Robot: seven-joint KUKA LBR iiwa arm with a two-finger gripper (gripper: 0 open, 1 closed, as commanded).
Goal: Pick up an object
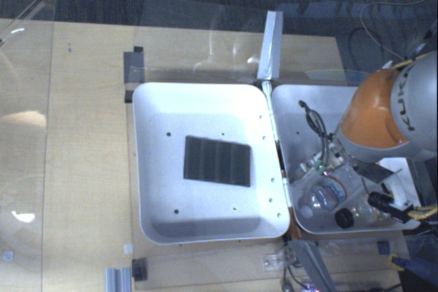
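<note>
A clear plastic bottle (328, 193) lies in the right bin (291, 116) beneath the arm (373, 116); the jaws' state cannot be told.

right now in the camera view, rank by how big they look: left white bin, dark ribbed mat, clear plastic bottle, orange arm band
1. Shallow white left bin
2. Orange band on the grey arm, though it sits nearer the camera, so its rank is unsure
3. Dark ribbed rectangular mat
4. Clear plastic bottle, partly hidden by the arm
</note>
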